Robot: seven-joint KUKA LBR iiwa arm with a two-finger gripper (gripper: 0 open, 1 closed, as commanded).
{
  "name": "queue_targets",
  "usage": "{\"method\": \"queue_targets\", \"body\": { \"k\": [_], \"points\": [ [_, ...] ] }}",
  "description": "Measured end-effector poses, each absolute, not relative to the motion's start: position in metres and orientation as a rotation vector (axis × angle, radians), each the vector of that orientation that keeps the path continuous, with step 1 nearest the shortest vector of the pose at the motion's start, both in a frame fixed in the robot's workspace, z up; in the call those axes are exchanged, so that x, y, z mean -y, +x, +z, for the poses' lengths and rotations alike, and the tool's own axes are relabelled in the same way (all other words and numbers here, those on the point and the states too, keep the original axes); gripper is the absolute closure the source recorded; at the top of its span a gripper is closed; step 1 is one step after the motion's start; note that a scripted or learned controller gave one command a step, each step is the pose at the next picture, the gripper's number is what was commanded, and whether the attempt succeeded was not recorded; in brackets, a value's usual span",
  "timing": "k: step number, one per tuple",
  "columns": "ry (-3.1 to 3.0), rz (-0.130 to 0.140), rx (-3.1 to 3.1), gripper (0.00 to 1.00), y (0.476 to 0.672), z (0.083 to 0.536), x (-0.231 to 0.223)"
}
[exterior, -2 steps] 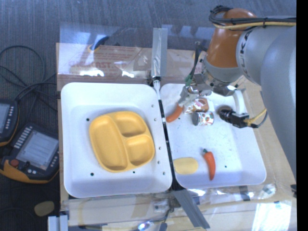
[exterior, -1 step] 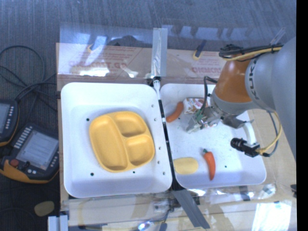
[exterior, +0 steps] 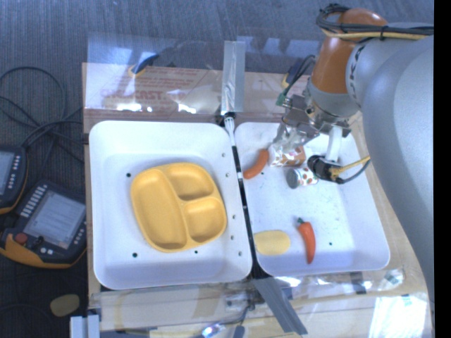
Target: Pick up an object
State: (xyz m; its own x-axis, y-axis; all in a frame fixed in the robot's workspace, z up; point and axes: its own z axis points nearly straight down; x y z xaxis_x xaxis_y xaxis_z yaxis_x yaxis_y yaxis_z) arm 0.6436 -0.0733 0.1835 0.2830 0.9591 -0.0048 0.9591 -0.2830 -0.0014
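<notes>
tool (exterior: 290, 146): low in the right bin (exterior: 352, 252), can't tell its grip | small cup (exterior: 301, 177): just beside tool | carrot (exterior: 306, 239): front | yellow plate (exterior: 180, 204): left bin (exterior: 113, 146)

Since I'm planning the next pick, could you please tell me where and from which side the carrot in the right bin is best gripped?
Grip the carrot across its orange middle, coming straight down from above. It lies flat and alone on the right bin floor, green top toward the far side, tip toward the near rim. Closing across its narrow width probably suits the long, slim shape; the yellow piece beside it leaves room.
</notes>
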Motion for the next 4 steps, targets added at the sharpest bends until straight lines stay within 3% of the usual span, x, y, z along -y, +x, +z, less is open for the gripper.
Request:
{"method": "queue_targets", "body": {
  "k": [1, 2, 3, 4],
  "points": [
    [2.616, -0.012, -1.736, 1.0, 0.631, 0.128, 0.127],
    [2.727, -0.013, -1.562, 1.0, 0.643, 0.117, 0.119],
    [3.01, -0.009, -0.891, 1.0, 0.621, 0.112, 0.102],
    [3.124, -0.008, -0.356, 1.0, 0.65, 0.182, 0.013]
  ]
}}
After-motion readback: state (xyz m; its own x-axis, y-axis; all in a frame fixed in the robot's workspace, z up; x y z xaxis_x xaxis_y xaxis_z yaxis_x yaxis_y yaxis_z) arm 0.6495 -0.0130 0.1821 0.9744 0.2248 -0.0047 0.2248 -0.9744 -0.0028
